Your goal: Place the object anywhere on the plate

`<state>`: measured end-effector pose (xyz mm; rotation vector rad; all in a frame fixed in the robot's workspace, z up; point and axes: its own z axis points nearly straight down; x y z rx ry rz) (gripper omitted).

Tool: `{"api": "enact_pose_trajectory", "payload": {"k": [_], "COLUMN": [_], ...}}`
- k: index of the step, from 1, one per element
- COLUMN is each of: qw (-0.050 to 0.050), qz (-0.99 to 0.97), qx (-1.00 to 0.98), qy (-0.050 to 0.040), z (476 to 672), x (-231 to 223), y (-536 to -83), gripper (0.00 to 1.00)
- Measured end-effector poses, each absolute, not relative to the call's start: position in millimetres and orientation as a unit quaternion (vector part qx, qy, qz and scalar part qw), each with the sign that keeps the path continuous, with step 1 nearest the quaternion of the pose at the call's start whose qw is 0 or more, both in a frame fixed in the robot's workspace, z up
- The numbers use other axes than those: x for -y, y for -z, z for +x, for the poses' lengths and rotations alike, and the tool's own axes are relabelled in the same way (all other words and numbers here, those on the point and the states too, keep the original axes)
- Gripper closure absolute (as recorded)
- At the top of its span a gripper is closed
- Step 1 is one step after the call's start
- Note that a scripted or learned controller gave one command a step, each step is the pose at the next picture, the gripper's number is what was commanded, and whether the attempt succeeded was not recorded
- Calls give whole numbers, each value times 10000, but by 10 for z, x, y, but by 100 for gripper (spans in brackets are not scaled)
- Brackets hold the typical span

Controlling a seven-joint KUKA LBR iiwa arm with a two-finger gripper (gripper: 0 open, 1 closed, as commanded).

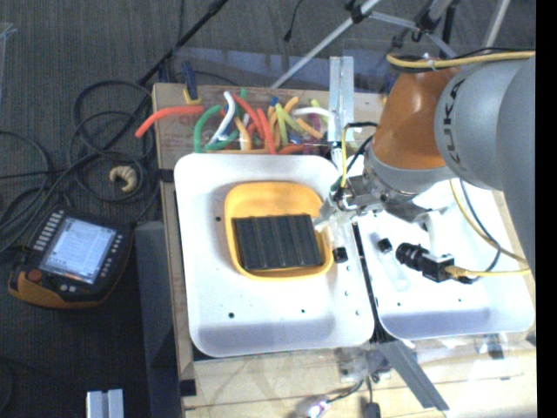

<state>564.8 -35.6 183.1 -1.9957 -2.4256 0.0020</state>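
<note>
Grey arm (470, 103) with orange band, reaching in from the right over the far part of the right bin (452, 312). Left bin (261, 320) holds the yellow plate (270, 200) — a dark ribbed object (277, 242) lies flat on it. Gripper (335, 233) sits at the plate's right rim, just beside the object — finger state cannot be told.

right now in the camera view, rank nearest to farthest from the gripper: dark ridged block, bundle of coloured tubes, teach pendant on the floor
From the gripper:
1. Dark ridged block, just to its left on the yellow plate.
2. Bundle of coloured tubes, behind the left bin.
3. Teach pendant, on the floor at far left.
</note>
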Motion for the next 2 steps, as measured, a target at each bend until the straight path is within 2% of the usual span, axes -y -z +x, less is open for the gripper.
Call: {"api": "enact_pose_trajectory", "payload": {"k": [1, 2], "qw": [3, 4], "qz": [-5943, -5945], "qx": [8042, 8041], "qy": [-9, -7], "z": [5741, 5742], "x": [-86, -85], "y": [-1830, -1831], "gripper": [100, 0]}}
